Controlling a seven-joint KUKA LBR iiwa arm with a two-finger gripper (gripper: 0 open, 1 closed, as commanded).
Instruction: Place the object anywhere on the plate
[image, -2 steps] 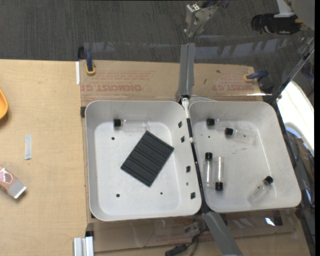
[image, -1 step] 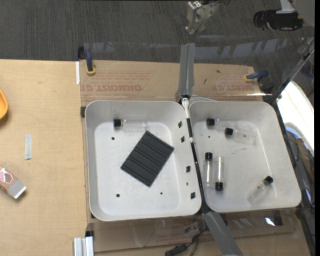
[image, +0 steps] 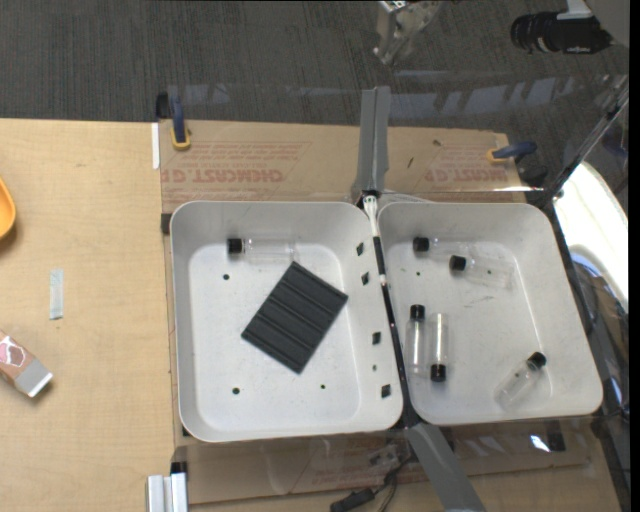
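Bench stock, as it is lying at this moment:

- Gripper (image: 404, 22): hanging high at the far edge, above the divide between the bins, well apart from everything below. Too blurred to tell whether its grip is released or clenched; nothing is showing in it.
- Left bin (image: 183, 330): holding the black ribbed plate (image: 295, 316), which is lying flat near the middle, turned at a slant. One clear vial (image: 262, 248) with a black cap is lying just beyond the plate's far corner, not on it.
- Right bin (image: 570, 300): holding five more black-capped clear vials. Two are lying side by side near the left wall, one (image: 417, 332) cap-away, the other (image: 437, 350) cap-near. One (image: 522, 378) is resting in the near right corner; one (image: 470, 266) and a smaller one (image: 421, 244) are sitting towards the far side.
- Counter (image: 90, 420): carrying a small grey strip (image: 56, 295) and a red-and-white packet (image: 22, 366), both left of the bins.
- Cardboard sheet (image: 260, 165): lying under the bins, clamped at its far corners.
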